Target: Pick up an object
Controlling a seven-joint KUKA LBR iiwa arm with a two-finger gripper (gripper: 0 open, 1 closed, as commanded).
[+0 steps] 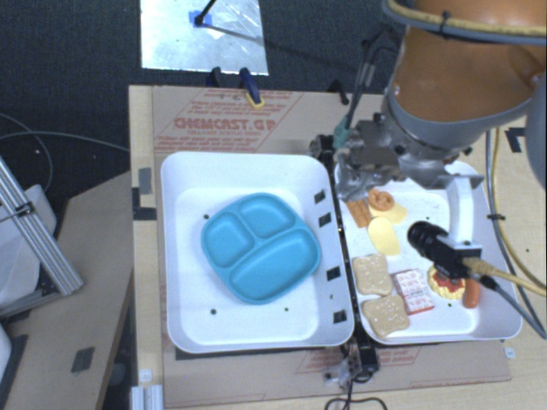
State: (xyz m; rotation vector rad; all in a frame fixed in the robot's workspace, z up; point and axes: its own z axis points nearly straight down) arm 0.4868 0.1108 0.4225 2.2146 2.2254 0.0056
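Observation:
My gripper (352,180) hangs over the far left corner of the right bin (500,319), under the big grey and orange wrist. Just in front of it lie an orange round toy (380,201) and an orange stick-shaped piece (359,213). A pale yellow piece (385,237) lies a little nearer. Two bread slices (371,273) (385,314) sit at the bin's front left, with a red and white packet (414,290) beside them. A red and yellow food toy (444,285) and a small sausage (472,294) lie to the right. Nothing shows between the gripper's tips.
The left bin (184,229) holds a blue divided plate (261,246) in its middle. The wall between the two bins (338,254) runs right beside the gripper. A cardboard sheet (222,118) lies under the bins, and a blue clamp (250,88) sits at its far edge.

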